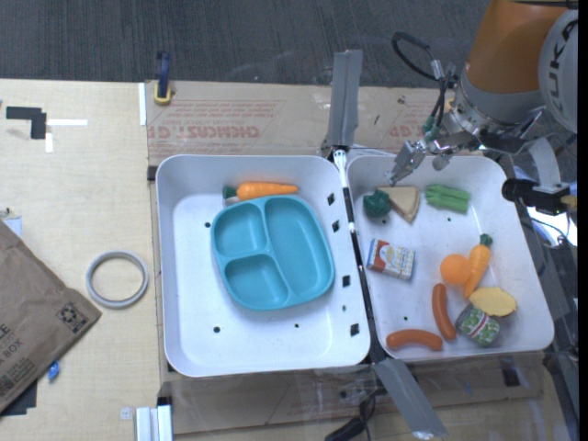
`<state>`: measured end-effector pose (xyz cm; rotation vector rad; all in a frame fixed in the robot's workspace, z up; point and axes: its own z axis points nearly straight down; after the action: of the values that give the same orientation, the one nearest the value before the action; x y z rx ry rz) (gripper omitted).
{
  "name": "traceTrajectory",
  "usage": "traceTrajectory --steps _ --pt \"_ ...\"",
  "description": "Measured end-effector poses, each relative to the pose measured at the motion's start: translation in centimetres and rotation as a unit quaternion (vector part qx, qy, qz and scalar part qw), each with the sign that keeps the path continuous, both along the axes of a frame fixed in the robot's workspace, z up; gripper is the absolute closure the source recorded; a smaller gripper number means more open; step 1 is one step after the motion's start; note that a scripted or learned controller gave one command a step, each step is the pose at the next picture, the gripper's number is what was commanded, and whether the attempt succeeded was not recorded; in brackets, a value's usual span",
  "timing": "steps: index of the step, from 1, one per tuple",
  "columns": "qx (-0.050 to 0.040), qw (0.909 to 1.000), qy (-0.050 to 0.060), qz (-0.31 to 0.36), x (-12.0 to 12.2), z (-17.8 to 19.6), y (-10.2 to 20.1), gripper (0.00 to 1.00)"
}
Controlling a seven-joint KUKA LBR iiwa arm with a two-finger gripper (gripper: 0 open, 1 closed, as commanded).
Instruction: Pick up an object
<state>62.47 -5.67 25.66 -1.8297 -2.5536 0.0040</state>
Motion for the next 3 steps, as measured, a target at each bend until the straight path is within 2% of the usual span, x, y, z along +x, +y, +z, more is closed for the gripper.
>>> traceTrajectory --steps 1,2,3 --pt "0.0008 0.9996 0.001 0.029 -8.9 -5.1 -5.8 0.0" --pt "0.0008 0.9987 -0.001 -0.051 -7.8 -16.5 -10.9 0.0" --pt "0.0018 0.9974 0.0 0.072 -13.1 -16.6 -12.7 0.0"
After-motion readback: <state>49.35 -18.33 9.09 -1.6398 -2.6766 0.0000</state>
